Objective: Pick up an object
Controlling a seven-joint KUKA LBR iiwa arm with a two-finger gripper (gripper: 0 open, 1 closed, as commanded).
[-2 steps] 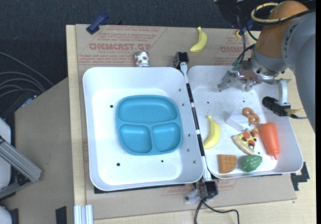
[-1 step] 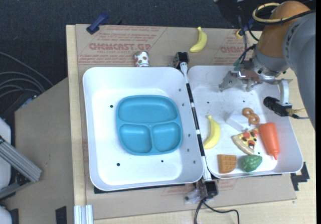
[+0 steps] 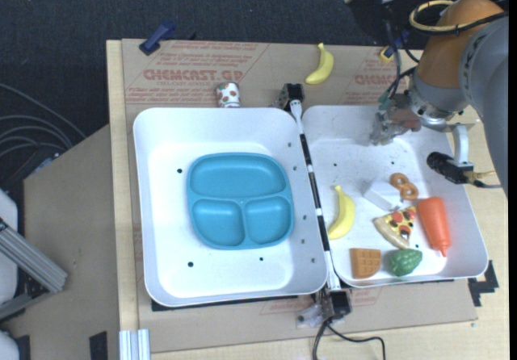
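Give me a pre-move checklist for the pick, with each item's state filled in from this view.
1. Gripper over the right bin: ok, at its far end.
2. Gripper carrying nothing: cannot tell.
3. Gripper above a target: not ok, the toys lie nearer the camera.
4. Banana free to grasp: ok, lies apart near the divider.
5. Carrot free to grasp: not ok, crowded by the pizza slice.
6. Blue tray out of the path: ok, in the left bin.

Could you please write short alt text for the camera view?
A grey robot arm's gripper hovers over the far end of the right bin, which holds toy foods: banana, pretzel, carrot, pizza slice, waffle, broccoli. The left bin holds a blue divided plate.
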